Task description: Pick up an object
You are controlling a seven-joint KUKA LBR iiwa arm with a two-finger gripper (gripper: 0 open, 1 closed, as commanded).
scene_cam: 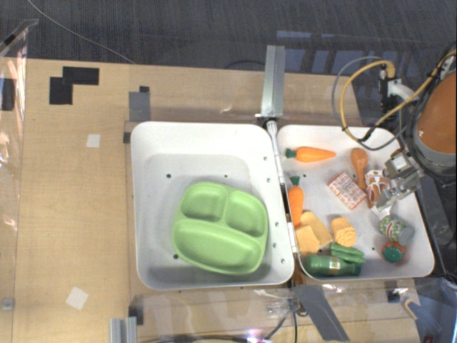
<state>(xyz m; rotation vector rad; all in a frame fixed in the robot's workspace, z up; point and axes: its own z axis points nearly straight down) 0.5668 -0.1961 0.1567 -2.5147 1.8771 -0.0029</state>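
I see my arm (437, 123) coming in from the right edge, its orange band showing as a rounded patch at mid-height; grey casing curves round that band above and below; yellow and black cables loop off the upper side of the arm, arching up and to the left; the wrist drops down and leftward from the band into a metallic, boxy end; my gripper (391, 184) sits low at that end, pointing down and to the left; it is too small and cluttered for me to read more.
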